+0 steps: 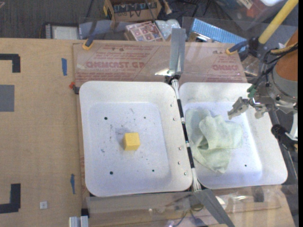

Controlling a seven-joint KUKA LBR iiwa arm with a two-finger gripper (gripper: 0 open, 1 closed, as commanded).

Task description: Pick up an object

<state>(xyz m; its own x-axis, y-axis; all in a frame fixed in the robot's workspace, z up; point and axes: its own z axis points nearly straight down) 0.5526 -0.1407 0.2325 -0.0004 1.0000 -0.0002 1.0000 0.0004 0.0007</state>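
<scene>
A small yellow cube (132,141) lies near the middle of the left bin (94,103). A crumpled pale green cloth (215,137) lies in the left half of the right bin (270,169). My gripper (247,109) hangs over the right bin, just beyond the cloth's upper right corner. Its fingers (236,109) are spread open with nothing between them. The arm comes in from the right, its orange band at the frame's edge.
A metal divider (177,56) runs back from the seam between the two bins. Boxes and clutter (142,18) lie behind the bench. A yellow pole (279,15) and cables stand at the back right near the arm.
</scene>
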